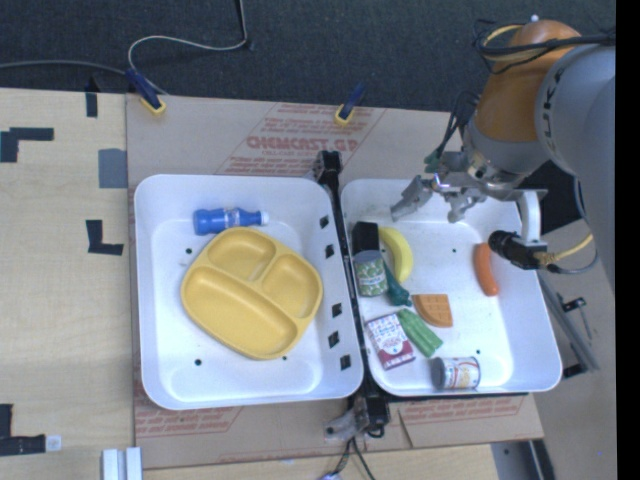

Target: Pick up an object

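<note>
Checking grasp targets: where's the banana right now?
The banana lies in the right bin, near its left wall, beside the green-lidded jar and above the orange wedge.

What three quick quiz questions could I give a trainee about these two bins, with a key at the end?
1. True or false: the yellow divided plate lies in the right bin.
2. Which item lies nearest the arm's hand: (a) banana, (b) small can, (c) blue bottle?
3. Fill in: the orange carrot lies in the ___ bin.

Key: 1 false, it lies in the left bin; 2 a; 3 right.
</note>
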You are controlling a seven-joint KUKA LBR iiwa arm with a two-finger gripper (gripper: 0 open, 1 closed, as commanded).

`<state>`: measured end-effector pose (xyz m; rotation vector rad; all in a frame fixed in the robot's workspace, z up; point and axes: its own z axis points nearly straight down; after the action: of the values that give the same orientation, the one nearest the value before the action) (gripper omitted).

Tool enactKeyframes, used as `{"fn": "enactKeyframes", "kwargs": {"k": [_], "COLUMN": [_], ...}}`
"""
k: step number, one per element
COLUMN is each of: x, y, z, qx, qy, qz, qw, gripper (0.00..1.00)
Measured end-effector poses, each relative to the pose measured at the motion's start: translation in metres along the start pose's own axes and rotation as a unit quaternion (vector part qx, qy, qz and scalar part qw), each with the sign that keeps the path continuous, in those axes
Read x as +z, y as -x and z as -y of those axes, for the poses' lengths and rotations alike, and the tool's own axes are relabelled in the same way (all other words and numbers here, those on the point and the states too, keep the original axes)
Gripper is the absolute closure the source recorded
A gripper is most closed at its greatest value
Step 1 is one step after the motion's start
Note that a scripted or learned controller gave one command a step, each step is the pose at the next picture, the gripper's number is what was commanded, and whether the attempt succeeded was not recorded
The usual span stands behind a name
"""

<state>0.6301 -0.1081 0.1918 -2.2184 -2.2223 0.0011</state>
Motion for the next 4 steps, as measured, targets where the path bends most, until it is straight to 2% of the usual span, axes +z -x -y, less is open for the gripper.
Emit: {"fn": "enactKeyframes", "kwargs": {"k": [1, 2, 3, 4], "x": [0.099, 0.087, 0.087, 0.106], "y": [0.079, 0.078, 0.078, 0.059], "z": [-0.018, -0.019, -0.019, 0.0], "qx": [0.001, 0.0, 0.0, 0.0], "qy": [-0.001, 0.001, 0.001, 0.001], "qz": [0.001, 0.001, 0.001, 0.002], "qw": [1.0, 1.0, 1.0, 1.0], "gripper": [0.0, 1.0, 0.0, 0.0]}}
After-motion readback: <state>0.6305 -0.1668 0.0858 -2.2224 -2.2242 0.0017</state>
